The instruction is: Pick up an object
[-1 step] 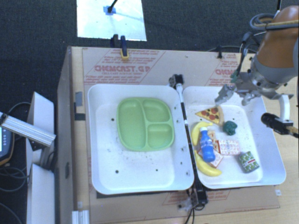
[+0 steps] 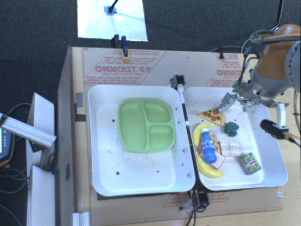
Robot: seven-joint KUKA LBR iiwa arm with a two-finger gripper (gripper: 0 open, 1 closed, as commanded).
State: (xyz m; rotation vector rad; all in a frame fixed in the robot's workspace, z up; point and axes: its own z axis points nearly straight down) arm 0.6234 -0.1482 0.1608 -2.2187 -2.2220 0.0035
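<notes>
Gripper (image 2: pixel 233 99): hangs above the right bin's (image 2: pixel 275 173) far rim, fingers spread, nothing between them (probably poised to descend).
Targets: pizza slice (image 2: pixel 211 116) at 7 o'clock of it, green lump (image 2: pixel 231 128) at 6; banana (image 2: pixel 204 157), bottle (image 2: pixel 208 147) beyond.
Left bin (image 2: pixel 103 173): green tray (image 2: pixel 146 125), centred.
Surroundings: dark carpet (image 2: pixel 37 32).

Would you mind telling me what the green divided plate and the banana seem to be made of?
The green divided plate looks like moulded plastic with a matte, even colour and rounded compartments. The banana is probably a plastic toy, uniformly yellow and smooth, though the view leaves that open.
</notes>
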